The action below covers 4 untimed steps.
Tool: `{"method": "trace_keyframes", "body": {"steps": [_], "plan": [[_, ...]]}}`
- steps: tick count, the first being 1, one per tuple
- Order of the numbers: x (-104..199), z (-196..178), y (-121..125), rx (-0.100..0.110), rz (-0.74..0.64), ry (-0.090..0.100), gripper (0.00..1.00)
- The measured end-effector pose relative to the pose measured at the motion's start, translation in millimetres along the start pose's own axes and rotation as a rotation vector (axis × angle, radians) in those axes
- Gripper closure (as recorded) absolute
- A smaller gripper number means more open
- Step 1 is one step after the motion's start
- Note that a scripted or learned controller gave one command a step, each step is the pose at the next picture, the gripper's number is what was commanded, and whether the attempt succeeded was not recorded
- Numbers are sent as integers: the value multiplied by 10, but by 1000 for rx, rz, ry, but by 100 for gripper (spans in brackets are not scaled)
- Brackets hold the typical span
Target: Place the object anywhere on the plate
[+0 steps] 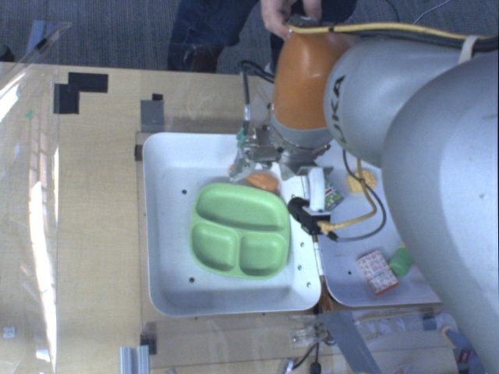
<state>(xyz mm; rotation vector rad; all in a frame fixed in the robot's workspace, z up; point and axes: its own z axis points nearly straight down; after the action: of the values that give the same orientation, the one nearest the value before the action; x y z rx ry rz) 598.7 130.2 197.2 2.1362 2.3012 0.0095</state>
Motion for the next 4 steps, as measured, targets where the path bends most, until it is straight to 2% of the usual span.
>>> {"method": "trace_keyframes", "body": {"steps": [1, 2, 3, 4], "plan": [[-122, -114, 16, -5, 18, -7, 100], [-591, -316, -466, 5, 104, -3, 100], [-1416, -153, -779, 9, 382, -14, 100], [-2193, -137, -944, 2, 457, -4, 100]]}}
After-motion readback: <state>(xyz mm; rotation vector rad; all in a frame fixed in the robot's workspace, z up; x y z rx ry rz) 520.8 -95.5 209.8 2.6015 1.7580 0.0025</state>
